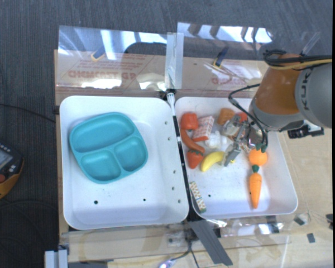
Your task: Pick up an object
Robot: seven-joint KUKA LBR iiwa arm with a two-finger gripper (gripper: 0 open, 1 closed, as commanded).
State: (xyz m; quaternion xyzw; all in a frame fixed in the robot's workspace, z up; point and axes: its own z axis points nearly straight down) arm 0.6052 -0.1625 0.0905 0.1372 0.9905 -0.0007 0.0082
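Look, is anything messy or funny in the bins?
Slightly. The toy foods are jumbled in the right bin: a banana lies against a red pepper, and a small patterned box leans on the bin's left wall. Nothing looks spilled or broken.

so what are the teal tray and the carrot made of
Teal tray: looks like moulded plastic, one even colour with soft sheen and rounded compartments. Carrot: probably toy plastic or rubber, uniformly bright orange and smooth, though the view can't settle which.

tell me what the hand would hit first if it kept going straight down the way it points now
Probably the yellow banana. The hand points down and toward the view's left into the right bin, its tips just beside the banana's end. Depth is hard to judge from above, so it might meet the bin floor next to it instead.
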